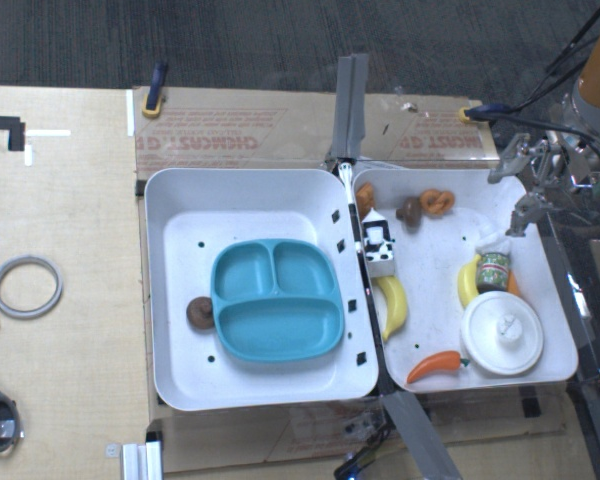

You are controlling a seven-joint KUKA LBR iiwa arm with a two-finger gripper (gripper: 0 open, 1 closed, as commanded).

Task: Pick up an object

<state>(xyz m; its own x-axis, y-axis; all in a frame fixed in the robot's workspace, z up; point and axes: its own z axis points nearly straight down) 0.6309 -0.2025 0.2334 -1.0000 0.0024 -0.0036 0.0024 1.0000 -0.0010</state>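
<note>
Surface: two white bins side by side. Left bin holds a teal divided plate and a brown lump beside it. Right bin crowded: white lidded bowl, banana, orange carrot, green-labelled can, pretzel. Gripper hangs over the right bin's far corner; jaws' state cannot be told, nothing seen held. Risk, judged: clutter invites a double contact or slip, and the can leaning on the bowl may topple.

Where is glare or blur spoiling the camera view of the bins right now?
Camera view: the lighting is even, with soft shadows inside the left bin; a mild sheen lies on the white lidded pot; the gripper at the right bin's far corner looks soft and cluttered by cables.
</note>
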